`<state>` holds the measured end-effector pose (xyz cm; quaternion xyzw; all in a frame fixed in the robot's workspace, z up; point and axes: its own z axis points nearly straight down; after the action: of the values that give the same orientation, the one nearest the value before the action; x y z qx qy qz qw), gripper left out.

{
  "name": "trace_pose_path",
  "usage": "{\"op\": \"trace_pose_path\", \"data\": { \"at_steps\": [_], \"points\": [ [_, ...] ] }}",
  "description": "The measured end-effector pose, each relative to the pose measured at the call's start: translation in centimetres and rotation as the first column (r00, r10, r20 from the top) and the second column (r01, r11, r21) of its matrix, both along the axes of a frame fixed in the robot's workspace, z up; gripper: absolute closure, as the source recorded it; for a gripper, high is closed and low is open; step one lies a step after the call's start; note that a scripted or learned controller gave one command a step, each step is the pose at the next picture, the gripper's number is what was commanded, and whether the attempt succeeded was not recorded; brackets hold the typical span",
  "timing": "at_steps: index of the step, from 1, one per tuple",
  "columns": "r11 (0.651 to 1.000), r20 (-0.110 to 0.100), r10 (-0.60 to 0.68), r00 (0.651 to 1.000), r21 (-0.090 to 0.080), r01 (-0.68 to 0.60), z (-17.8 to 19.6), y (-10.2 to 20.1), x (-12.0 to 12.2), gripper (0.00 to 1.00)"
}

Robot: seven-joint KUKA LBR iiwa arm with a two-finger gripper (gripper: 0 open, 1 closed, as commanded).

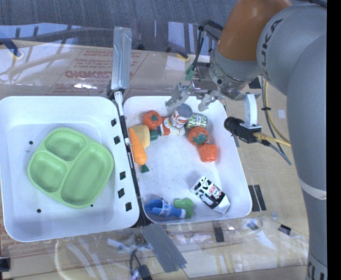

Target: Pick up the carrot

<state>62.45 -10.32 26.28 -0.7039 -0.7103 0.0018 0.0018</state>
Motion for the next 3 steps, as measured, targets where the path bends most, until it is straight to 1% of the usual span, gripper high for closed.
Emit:
{"op": "trace_pose_path", "data": {
  "at_steps": [1,2,3],
  "points": [
    [0.998,-0.002,-0.069,0.998,-0.001,0.069,-7.3,7.5,-1.4,0.00],
    [1.000,-0.003,-0.008,1.000,0.001,0.008,-7.3,8.2,-2.4,0.00],
    [0.995,-0.001,-0.100,0.995,-0.001,0.100,-7.2,11.2,-9.6,0.00]
  ]
}}
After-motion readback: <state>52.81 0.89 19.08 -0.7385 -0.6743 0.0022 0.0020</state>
